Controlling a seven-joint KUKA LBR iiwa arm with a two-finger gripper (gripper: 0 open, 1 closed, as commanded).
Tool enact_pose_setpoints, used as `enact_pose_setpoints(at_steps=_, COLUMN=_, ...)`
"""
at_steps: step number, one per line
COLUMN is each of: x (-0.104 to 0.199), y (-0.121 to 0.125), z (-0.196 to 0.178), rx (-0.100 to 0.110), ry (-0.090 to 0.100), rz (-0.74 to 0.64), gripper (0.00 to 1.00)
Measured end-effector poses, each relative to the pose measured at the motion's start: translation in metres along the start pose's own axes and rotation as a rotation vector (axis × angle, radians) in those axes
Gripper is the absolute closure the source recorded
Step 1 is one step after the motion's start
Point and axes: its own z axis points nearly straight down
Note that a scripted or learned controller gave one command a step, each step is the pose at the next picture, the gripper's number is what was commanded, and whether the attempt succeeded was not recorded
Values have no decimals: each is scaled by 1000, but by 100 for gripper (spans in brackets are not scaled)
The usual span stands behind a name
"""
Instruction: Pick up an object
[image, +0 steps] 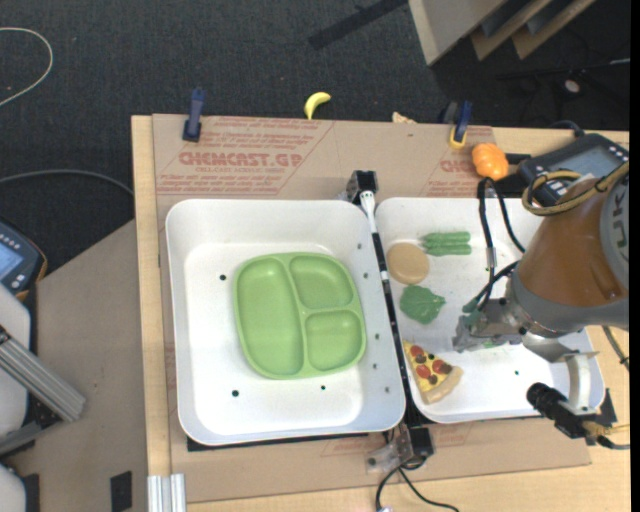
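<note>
Overhead, the hand (478, 333) hovers low in the right bin (500, 400); its grip state is unclear; pizza slice (434, 372) lies at seven o'clock, unlifted; picking remains.

Arm (575, 265) reaches in from right, wrist bent down; gripper (478, 333) low, seemingly tilted.

Four small toy foods lie in the right bin (560, 405). A tan round cookie (408, 263) sits flat near the bin's left wall, with a green ridged bean pod (446, 243) just beside it toward the back. A leafy green piece (422, 303) lies in front of the cookie. A pizza slice (435, 374) with red toppings rests near the front left corner.
</note>
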Motion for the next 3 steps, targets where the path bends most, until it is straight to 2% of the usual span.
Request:
enact_pose_setpoints(at_steps=1, x=80, y=9, z=-59, rx=-3, ry=1, rz=-1, gripper=100)
enact_pose_setpoints(at_steps=2, x=130, y=1, z=-117, rx=-4, ry=1, rz=-4, gripper=100)
enact_pose_setpoints(at_steps=3, x=127, y=2, z=-124, rx=-2, ry=0, rz=-1, gripper=100)
